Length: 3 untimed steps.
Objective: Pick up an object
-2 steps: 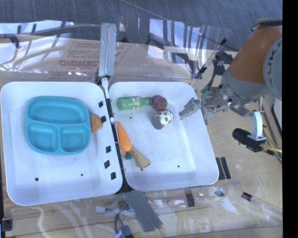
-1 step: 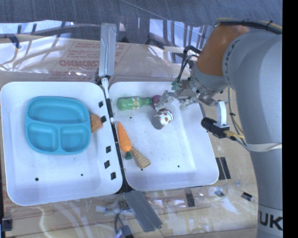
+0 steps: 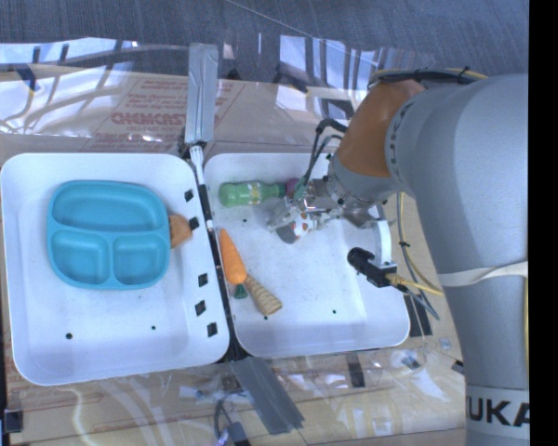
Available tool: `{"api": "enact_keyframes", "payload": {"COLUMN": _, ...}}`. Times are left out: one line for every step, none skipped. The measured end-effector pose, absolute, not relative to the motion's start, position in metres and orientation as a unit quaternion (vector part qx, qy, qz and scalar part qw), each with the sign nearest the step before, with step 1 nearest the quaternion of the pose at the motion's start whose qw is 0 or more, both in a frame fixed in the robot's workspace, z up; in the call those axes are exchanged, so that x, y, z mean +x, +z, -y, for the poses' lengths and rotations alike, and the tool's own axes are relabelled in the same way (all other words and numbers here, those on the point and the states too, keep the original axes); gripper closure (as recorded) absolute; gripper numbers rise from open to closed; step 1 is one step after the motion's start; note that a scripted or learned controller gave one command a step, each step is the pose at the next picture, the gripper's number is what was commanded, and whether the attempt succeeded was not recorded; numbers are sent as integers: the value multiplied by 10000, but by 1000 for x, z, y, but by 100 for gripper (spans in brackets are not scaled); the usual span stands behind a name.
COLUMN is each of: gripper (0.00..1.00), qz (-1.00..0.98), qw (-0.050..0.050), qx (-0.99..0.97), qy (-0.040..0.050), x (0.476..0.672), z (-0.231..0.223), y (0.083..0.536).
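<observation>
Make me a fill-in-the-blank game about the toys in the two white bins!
1. The blue divided plate lies in the ____ bin.
2. The carrot lies in the right bin, close to the divider, and its colour is ____.
3. The green bottle lies on its ____.
4. The gripper reaches over the ____ bin.

Missing words: left; orange; side; right

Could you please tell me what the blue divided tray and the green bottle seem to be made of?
The blue divided tray looks like moulded plastic with a smooth, matte finish: uniform colour, rounded compartment walls. The green bottle also seems plastic, slightly glossy, with faint highlights along its side; it may be a toy.
</observation>
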State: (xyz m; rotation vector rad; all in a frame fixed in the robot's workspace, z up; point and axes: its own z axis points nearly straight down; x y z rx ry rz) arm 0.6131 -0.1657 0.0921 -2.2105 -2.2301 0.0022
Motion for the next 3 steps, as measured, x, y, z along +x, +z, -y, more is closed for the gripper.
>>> {"api": "enact_keyframes", "payload": {"gripper": 100, "qz": 7117, "qw": -4, "qx": -7024, "qy": -5, "x": 615, "z": 165, "y": 104}}
{"api": "enact_keyframes", "payload": {"gripper": 100, "qz": 7108, "qw": -46, "qx": -7034, "qy": -38, "x": 642, "z": 124, "y": 260}}
{"api": "enact_keyframes", "payload": {"gripper": 100, "qz": 7085, "qw": 23, "qx": -7057, "qy": 26, "x": 590, "z": 166, "y": 205}}
